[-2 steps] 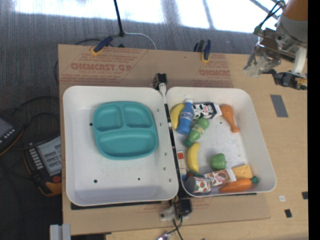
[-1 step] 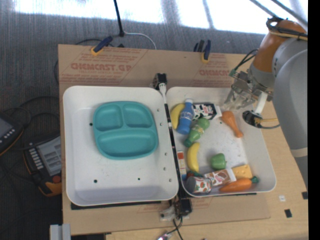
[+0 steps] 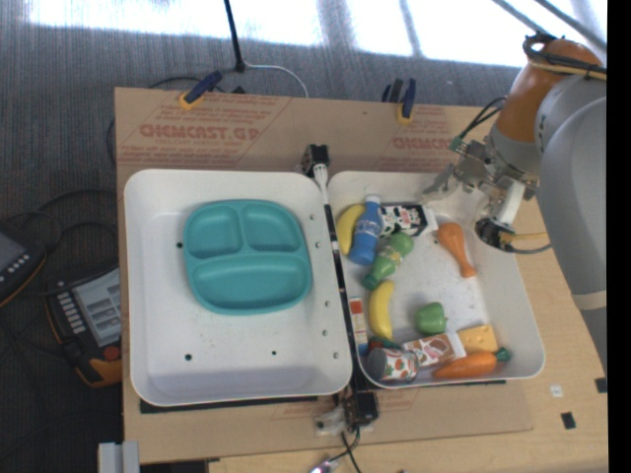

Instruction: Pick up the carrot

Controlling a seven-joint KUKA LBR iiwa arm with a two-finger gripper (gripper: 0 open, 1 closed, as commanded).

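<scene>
Smooth, tapered orange carrot (image 3: 467,366) lies in the glossy white right bin (image 3: 513,294); pincer (image 3: 471,177) state unclear.

The two bins (image 3: 148,294) were white, and the left one held a teal divided tray (image 3: 246,256). At the right bin's five o'clock lay the orange carrot (image 3: 465,366), beside a yellow wedge (image 3: 478,338). Two bananas (image 3: 381,308) were yellow, the bottle (image 3: 366,233) blue, the pepper (image 3: 430,316) green, and one carton (image 3: 406,219) black-and-white patched.
</scene>
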